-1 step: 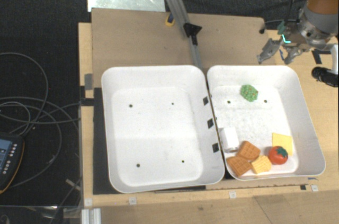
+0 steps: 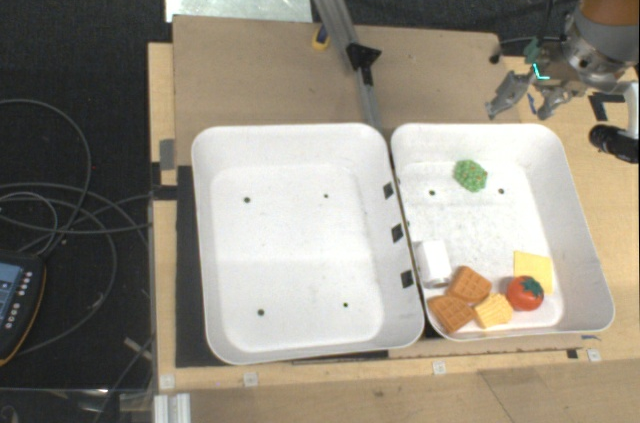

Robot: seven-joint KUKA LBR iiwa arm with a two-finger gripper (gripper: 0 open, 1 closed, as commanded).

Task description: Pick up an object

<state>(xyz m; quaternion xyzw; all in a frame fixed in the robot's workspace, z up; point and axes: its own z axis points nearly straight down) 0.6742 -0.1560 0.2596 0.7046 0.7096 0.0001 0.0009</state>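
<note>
the gripper [image 2: 528, 99] hangs at about two o'clock in the camera view, over the bare bench just beyond the far rim of the right bin [image 2: 575, 201]. its two fingers [image 2: 507, 95] are spread apart with nothing between them. all the objects lie in the right bin. a green lump [image 2: 470, 175] sits alone toward the bin's twelve o'clock side, well apart from the rest. the others cluster at the bin's six o'clock edge: a white block [image 2: 434, 262] at about eight o'clock, two brown waffles [image 2: 461, 297] touching each other, a yellow waffle [image 2: 494, 311] just beside them, a red tomato [image 2: 524, 293] next to that, and a yellow wedge [image 2: 533, 267] touching the tomato at four o'clock.
</note>
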